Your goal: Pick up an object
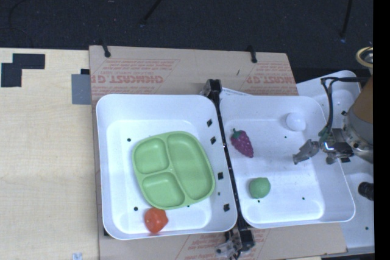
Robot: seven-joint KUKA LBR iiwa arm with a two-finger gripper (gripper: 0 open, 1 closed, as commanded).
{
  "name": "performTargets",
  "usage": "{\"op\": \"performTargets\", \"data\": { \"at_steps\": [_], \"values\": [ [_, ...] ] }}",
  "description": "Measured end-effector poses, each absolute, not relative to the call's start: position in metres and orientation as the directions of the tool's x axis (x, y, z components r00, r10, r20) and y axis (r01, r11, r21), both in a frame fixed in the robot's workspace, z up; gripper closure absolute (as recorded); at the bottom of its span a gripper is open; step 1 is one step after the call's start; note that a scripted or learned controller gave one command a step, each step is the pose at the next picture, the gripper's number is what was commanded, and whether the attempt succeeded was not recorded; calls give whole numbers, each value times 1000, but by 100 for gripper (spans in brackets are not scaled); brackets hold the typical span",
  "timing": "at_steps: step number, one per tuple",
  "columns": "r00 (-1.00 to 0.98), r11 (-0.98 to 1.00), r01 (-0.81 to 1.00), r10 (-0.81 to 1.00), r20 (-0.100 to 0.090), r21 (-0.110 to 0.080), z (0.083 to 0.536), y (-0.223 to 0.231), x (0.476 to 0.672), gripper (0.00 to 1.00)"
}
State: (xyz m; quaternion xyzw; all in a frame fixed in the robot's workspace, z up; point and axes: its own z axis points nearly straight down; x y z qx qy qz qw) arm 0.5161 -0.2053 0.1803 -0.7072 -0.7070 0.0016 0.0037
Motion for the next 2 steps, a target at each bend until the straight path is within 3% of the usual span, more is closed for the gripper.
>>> {"op": "performTargets", "data": {
  "at_steps": [2],
  "values": [
    [1,-1,1000,1000,1,-1,86,-203,509,0]
  ]
}}
